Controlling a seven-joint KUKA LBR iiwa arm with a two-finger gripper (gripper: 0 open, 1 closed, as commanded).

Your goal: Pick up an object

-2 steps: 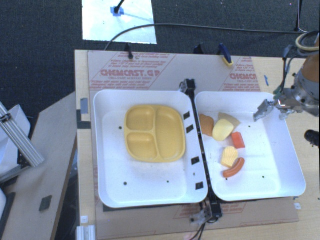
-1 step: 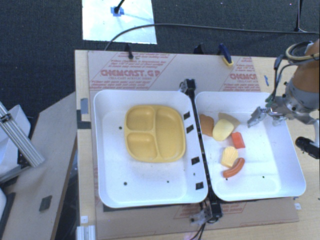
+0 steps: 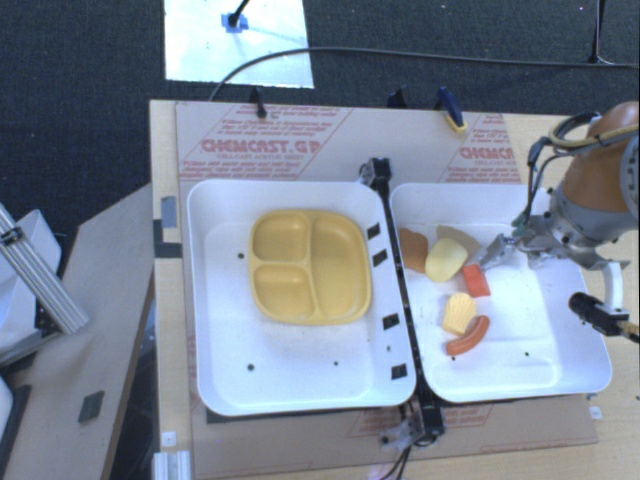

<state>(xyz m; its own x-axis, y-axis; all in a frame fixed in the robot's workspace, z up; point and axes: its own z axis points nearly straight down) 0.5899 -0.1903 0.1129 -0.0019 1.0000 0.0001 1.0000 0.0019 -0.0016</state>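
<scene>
Gripper (image 3: 497,252) low in the right bin (image 3: 560,368), tip aimed toward nine o'clock; too small and too slanted to tell whether spread or closed, and nothing seen clamped in it. Just off the tip, at about seven o'clock, a red block (image 3: 476,280), near but not visibly gripped. At nine o'clock from the tip, a pale yellow lump (image 3: 446,260), with a tan piece (image 3: 460,237) touching it at one o'clock and a brown piece (image 3: 413,250) just beside it at nine. Further down, at six o'clock from the block, a yellow chunk (image 3: 459,314) and then an orange sausage (image 3: 467,336).

Judged as early in the task: reach made, nothing lifted, every piece lying on the bin floor. Left to do: close on one piece, likely the red block, and raise it clear.

In the left bin (image 3: 225,368), a yellow divided plate (image 3: 308,266). Under both bins, a printed protective sheet on the bench (image 3: 300,138), with a blue clamp (image 3: 452,110) at its twelve o'clock edge. Beyond, dark carpet (image 3: 80,88), a shiny square panel (image 3: 237,26) at eleven o'clock, and a cable trailing to the bench
</scene>
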